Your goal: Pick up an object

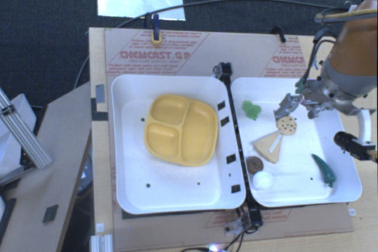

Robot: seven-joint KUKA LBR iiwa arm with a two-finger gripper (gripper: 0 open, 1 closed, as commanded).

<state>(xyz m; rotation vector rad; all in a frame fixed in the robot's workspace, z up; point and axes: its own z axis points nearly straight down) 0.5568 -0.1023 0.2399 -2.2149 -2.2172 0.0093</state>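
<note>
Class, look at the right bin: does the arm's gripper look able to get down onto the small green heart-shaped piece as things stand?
Probably yes. The small green heart-shaped piece lies alone on bare floor near the right bin's upper left corner, nothing on or against it. The gripper hangs just beside it; the nearby bin wall may crowd it.

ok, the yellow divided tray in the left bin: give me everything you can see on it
The yellow plastic-looking divided tray lies flat, right way up, near the middle of the left white bin, turned slightly askew to the bin walls. It has rounded corners and three compartments: one across the top left, one small at lower left, one large on the right. It touches just the bin floor.
</note>
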